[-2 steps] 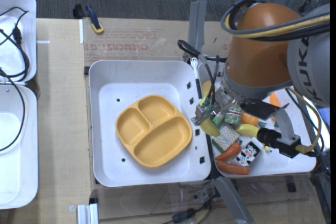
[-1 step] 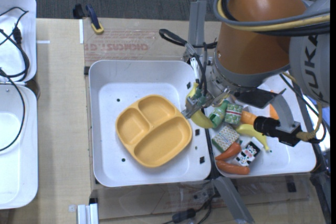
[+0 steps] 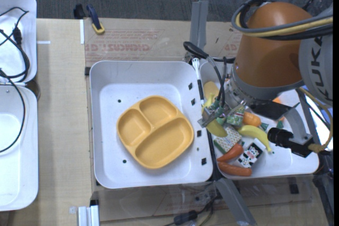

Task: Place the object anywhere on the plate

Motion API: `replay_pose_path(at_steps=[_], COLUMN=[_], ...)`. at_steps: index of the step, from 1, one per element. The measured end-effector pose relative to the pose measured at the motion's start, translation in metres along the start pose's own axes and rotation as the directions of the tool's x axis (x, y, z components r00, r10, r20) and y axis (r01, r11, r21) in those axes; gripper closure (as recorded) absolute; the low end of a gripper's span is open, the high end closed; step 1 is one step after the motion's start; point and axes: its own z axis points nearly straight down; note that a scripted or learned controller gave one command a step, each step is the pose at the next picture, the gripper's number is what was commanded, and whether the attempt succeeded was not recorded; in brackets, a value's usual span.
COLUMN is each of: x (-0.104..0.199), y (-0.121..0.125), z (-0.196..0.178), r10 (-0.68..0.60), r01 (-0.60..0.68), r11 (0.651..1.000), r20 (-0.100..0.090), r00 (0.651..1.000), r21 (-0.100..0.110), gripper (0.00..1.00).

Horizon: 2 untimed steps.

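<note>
A yellow three-compartment plate lies in the middle of the left bin with nothing on it. My gripper hangs low over the left side of the right bin, under the orange wrist, right above a heap of toy food. Directly beneath it lie a yellow-green piece and a speckled pale slab. A yellow banana, an orange carrot, a red pepper and a red sausage lie to its right and front. The wrist hides much of the heap.
The wall between the two bins stands just left of my gripper. A black-and-white patterned toy and a black cylinder lie in the right bin. Cables loop over a white unit at far left.
</note>
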Motion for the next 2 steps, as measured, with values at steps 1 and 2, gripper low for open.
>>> replay_pose_path(at_steps=[1, 2], x=[0.04, -0.003], y=[0.023, -0.002], z=[-0.061, 0.026], r10=[-0.253, -0.452], r01=[0.253, 0.452], r11=[0.967, 0.892], r20=[0.002, 0.0], r00=[0.967, 0.892], r21=[-0.003, -0.002], gripper=[1.0, 1.0])
